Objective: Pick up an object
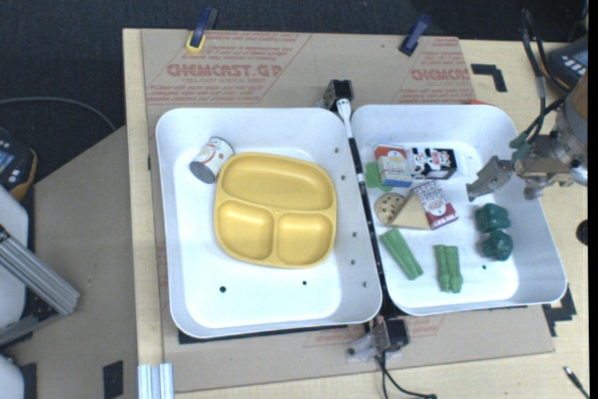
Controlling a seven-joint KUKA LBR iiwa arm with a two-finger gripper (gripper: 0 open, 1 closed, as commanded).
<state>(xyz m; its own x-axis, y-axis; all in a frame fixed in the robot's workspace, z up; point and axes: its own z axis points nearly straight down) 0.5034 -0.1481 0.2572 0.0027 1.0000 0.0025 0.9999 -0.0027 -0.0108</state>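
Both bins (187, 294) are white. A yellow divided tray (276, 208) and a grey-and-white cup (210, 159) are shown in the left bin. Dark green broccoli (493, 231), lighter green beans (448, 268) and a black-and-white patterned carton (432, 162) are shown in the right bin.

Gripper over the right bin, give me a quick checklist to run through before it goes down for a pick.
1. Gripper positioned over the right bin: ok, it sits near the bin's right side.
2. Item held already: cannot tell, nothing is visible between its tips.
3. Nearest targets, two dark green broccoli pieces, lying apart from the other items: ok.
4. Gripper directly above a target: not ok, it looks offset up and left of the broccoli.
5. Crowded spot to avoid: the cartons and cracker lie touching or overlapping.
6. Yellow tray and small can in the left bin, away from the arm: ok.
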